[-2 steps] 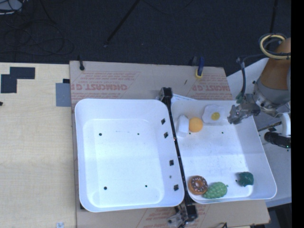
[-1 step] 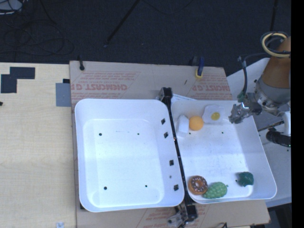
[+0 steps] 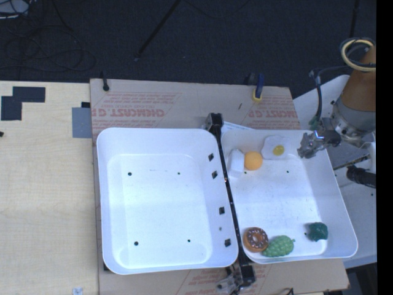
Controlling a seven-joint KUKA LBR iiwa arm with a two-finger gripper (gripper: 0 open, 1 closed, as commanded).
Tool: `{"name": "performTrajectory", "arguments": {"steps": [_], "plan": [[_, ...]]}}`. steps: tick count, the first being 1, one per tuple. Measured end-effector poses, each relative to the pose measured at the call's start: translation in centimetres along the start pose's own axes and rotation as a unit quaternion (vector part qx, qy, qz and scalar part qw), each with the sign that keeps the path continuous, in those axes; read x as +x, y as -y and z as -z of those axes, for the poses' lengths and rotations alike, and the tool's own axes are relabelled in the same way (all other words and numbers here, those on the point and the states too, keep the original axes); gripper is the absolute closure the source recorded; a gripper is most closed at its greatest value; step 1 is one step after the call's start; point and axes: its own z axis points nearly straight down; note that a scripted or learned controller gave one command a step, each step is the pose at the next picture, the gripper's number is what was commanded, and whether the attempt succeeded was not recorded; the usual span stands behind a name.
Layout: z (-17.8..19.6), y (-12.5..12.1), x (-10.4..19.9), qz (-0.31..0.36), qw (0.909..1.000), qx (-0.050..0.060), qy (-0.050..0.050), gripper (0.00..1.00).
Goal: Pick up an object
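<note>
- Bins: two; left (image 3: 159, 201), right (image 3: 288, 195).
- Right bin: one orange ball (image 3: 253, 160), fried egg (image 3: 274, 147), donut (image 3: 255, 239), grapes (image 3: 279, 246), broccoli (image 3: 317, 231).
- Gripper (image 3: 310, 145): grip state cannot be told.

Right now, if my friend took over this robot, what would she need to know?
Gripper: at the far right edge of the right bin; I cannot tell if it is open, and nothing shows in it.
Things, all in the right bin: orange ball and white block near the far left corner, fried egg by the far wall, donut and green grapes by the near wall, dark green toy near the near right corner.
Done: nothing picked yet.
Left: choose one object, grasp it, lift it.
</note>
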Motion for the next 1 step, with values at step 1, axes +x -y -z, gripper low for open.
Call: {"name": "performTrajectory", "arguments": {"steps": [1], "plan": [[0.96,0.00,-0.04,0.001,1.0000,0.000,0.000,1.00]]}}
